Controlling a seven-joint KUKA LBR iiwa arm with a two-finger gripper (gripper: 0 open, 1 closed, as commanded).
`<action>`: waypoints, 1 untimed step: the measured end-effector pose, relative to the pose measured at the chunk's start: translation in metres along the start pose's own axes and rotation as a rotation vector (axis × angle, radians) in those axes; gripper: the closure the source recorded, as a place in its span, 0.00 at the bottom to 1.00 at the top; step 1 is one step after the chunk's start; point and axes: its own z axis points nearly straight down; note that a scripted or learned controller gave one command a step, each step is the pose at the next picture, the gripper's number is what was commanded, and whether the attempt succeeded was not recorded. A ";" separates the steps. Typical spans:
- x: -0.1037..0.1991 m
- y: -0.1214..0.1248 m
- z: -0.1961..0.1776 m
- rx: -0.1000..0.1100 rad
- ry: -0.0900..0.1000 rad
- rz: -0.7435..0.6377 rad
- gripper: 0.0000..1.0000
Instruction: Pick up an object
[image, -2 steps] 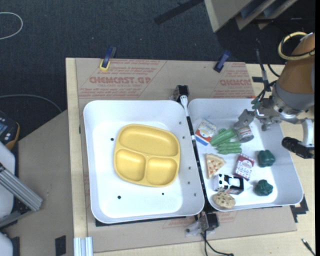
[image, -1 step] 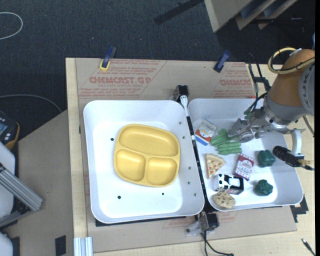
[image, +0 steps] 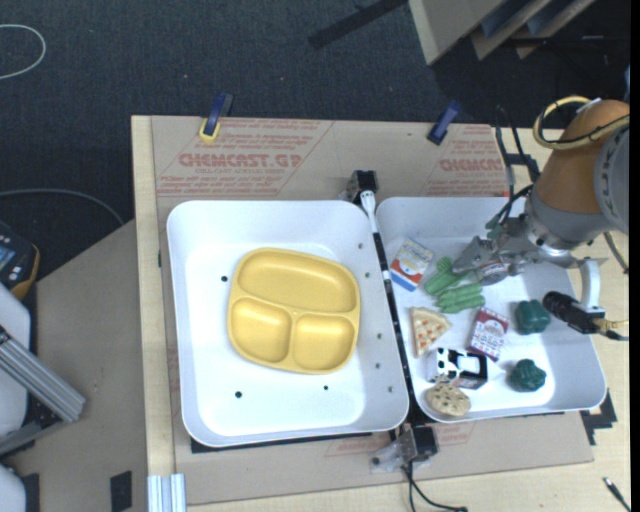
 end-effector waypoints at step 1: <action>-0.001 0.003 -0.014 -0.012 -0.006 0.000 1.00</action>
